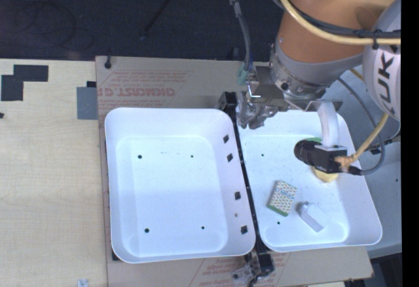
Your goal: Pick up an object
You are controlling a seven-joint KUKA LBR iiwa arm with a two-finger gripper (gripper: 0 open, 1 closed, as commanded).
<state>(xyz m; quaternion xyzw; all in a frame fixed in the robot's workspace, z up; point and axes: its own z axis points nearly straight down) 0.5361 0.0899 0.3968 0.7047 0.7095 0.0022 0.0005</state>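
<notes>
my gripper (252,115) hangs over the far left corner of the right bin (275,161), close to the left bin (170,194). whether it is wide or narrow i cannot tell. a green-patterned packet (282,198) lies toward the right bin's front, well apart from my gripper, with a small grey block (311,217) just beside it.

In the right bin (278,158), a flat packet (282,198) is lying toward its front, a small block (311,216) nearer its front rim. The left bin (170,194) is sitting against its left wall.
</notes>
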